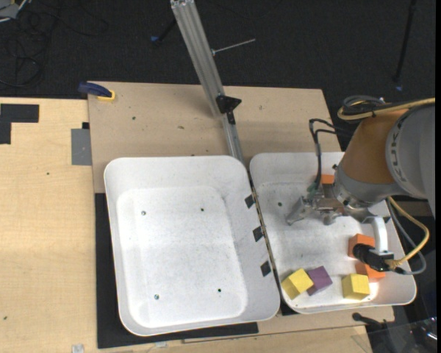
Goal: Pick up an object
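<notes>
1. Bench [169, 123] carried two white bins; left bin [132, 175] sat beside right bin [275, 169].
2. Yellow block [298, 282], purple block [320, 277], second yellow block [356, 286] lay along the right bin's near edge.
3. Gripper [298, 213] hovered mid-bin, fingers spread, gripping nothing.

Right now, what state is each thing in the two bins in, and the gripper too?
Gripper: low in the right bin, nothing visibly between its fingers.
Yellow block: lying near the front wall, touching the purple block.
Second yellow block: lying apart, front right.
Orange block: partly hidden by cable.
</notes>
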Robot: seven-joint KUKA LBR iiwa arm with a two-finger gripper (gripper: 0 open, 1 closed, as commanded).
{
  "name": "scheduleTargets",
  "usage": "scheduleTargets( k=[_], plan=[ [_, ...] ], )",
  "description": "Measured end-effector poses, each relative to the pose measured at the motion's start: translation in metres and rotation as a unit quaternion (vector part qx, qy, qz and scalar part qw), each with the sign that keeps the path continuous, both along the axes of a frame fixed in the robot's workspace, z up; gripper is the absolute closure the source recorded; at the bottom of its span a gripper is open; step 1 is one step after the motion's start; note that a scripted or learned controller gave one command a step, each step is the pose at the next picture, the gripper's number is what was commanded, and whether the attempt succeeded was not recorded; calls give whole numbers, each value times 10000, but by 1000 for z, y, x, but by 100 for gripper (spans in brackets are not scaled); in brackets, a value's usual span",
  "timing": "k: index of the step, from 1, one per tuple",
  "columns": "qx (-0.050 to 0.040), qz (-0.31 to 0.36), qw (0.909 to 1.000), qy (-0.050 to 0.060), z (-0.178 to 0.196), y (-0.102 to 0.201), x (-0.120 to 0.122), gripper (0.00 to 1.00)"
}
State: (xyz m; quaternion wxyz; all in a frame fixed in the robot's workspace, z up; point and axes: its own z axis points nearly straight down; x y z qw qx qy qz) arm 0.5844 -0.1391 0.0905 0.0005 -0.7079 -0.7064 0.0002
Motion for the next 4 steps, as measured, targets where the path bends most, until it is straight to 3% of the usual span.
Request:
scheduleTargets(
  k=[1,2,4],
  plan=[
    [8,-30,10000,0,11,-1,0,100],
    [-5,11,10000,-23,74,-2,3,100],
    [-5,16,10000,-17,164,-9,1,100]
  ],
)
